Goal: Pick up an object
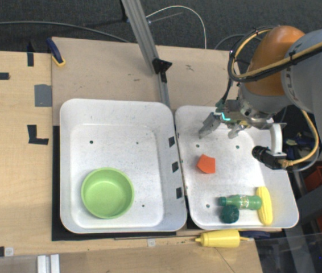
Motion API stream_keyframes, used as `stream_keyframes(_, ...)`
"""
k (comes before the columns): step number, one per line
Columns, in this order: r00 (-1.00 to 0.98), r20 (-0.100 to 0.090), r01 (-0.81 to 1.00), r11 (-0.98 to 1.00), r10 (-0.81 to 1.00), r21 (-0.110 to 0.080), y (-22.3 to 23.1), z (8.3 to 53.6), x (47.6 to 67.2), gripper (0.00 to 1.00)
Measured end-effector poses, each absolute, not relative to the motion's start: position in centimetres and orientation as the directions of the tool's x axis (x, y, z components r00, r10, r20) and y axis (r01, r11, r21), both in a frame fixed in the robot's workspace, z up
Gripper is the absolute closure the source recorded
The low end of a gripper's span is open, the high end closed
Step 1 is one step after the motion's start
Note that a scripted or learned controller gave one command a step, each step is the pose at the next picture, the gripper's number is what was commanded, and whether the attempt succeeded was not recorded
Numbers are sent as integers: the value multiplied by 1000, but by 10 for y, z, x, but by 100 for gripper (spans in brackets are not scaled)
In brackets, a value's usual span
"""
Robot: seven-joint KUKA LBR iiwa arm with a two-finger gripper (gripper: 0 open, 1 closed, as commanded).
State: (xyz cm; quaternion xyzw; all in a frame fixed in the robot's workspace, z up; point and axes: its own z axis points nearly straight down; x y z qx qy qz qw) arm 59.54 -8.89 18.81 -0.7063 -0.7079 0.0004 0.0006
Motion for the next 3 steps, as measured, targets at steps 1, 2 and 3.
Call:
stream_keyframes(1,-1,-1,1000,1,1000,-6,-94,142,590,0)
stream_keyframes(2,-2,-1,1000,2,1000,-5,-93,88,588,0)
stream_keyframes(3,-3,0,1000,3,1000,-3,-92,101,589,100)
